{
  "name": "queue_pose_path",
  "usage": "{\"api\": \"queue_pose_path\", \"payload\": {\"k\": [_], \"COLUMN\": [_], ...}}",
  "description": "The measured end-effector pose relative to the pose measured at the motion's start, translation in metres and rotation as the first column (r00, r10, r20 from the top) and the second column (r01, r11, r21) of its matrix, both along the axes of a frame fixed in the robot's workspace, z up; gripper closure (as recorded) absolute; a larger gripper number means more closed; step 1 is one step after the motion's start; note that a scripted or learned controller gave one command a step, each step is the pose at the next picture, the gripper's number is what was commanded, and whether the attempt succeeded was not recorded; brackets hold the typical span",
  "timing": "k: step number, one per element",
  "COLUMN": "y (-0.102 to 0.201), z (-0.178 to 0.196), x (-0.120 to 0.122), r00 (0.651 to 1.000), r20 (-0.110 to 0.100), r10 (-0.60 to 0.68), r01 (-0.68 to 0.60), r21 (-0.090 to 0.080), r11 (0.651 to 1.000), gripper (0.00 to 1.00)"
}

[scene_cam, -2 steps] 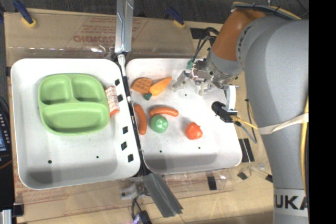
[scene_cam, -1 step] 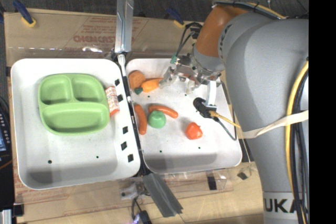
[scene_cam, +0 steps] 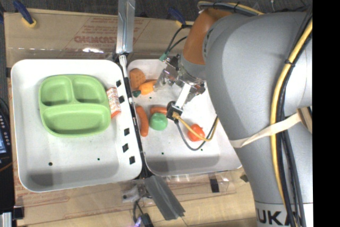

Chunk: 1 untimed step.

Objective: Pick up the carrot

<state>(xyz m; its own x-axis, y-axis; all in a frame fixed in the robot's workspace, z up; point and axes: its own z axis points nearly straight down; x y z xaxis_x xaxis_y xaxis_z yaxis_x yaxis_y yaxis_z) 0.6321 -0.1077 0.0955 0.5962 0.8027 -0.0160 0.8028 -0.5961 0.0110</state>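
Gripper (scene_cam: pixel 163 76) — over right-hand bin (scene_cam: pixel 178 159) | carrot (scene_cam: pixel 147 86) just beside it

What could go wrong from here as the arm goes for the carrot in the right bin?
The carrot lies close beside a brown rounded item, near the right bin's left wall. The gripper might nudge or grab that neighbour instead, or catch the wall. A long orange item lies along the same wall and could be mistaken for the carrot.
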Motion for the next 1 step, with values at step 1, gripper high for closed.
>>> {"api": "queue_pose_path", "payload": {"k": [1], "y": [-0.0102], "z": [0.0520], "x": [0.0086], "r00": [0.907], "r20": [0.000], "r10": [0.421], "r01": [-0.421], "r21": [0.020], "r11": [0.907], "gripper": [0.00]}}
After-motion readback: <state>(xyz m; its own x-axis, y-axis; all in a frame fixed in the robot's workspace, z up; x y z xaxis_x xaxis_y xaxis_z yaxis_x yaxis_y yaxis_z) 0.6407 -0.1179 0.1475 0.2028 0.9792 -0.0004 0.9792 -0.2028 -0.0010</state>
